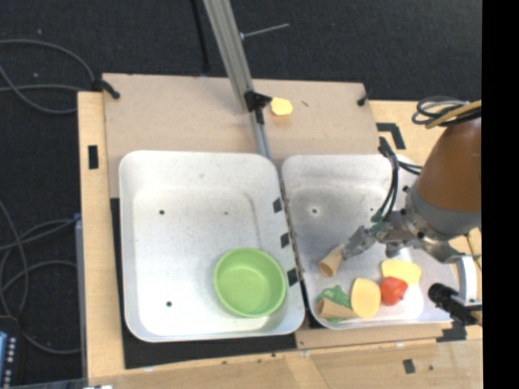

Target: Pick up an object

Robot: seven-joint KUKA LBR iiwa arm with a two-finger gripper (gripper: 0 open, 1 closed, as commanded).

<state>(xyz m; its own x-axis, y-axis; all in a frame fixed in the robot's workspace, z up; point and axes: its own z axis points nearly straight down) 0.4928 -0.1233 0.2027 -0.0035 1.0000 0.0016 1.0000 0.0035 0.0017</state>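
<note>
My gripper (354, 244) is low inside the right bin (324, 186), reaching in from the right, with its tip just right of a small tan cone-shaped piece (331, 260). Whether it touches the cone is unclear. Toward the bin's front lie a yellow rounded piece (366, 297), a red piece (393, 290), another yellow piece (402, 271) and a green and tan piece (332, 303). The arm's orange band (454, 173) hangs over the bin's right side and hides part of it.
A green bowl (250, 281) sits in the front right corner of the left bin (162, 217). An aluminium rail (229, 43) slants down to the gap between the bins. A small yellow object (281, 107) lies on the board behind them. Cables run at the right.
</note>
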